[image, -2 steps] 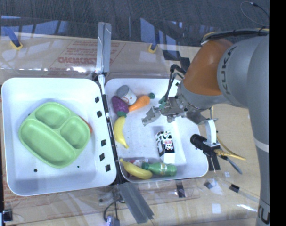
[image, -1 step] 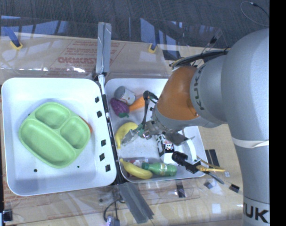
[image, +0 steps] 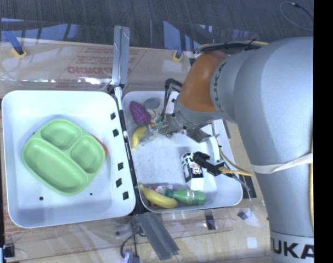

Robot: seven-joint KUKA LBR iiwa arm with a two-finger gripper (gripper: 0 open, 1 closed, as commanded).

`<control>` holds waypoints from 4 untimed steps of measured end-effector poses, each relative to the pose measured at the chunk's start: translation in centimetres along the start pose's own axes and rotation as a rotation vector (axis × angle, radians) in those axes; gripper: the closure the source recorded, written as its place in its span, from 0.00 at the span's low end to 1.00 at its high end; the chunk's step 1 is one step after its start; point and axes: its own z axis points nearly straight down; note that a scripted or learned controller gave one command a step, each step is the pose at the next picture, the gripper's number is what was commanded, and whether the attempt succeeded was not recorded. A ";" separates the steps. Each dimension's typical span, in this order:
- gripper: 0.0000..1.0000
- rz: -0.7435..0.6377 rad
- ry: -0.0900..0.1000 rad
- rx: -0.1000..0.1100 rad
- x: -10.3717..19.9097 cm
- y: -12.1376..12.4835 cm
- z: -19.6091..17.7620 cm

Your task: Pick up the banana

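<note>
A yellow banana (image: 158,198) lies along the near wall of the right bin (image: 232,193), touching a green bottle (image: 188,196). A second, smaller curved yellow piece (image: 137,136) rests by the bin's left wall, just below a purple fruit (image: 139,113). My gripper (image: 158,126) is low in the upper left of the right bin, right beside the small yellow piece and the purple fruit, far from the banana at the near wall. The wrist and arm hide the bin's upper right part.
A grey round thing (image: 152,102) sits near the right bin's far wall. The left bin (image: 23,207) holds a green divided plate (image: 63,155) with a bit of red (image: 104,146) at its right edge.
</note>
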 end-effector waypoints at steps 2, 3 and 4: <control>0.00 -0.263 0.009 0.030 -1.0 5.2 0.0; 0.00 0.071 -0.001 0.006 -1.1 5.8 -0.1; 0.00 0.446 0.004 0.026 -0.4 5.5 0.3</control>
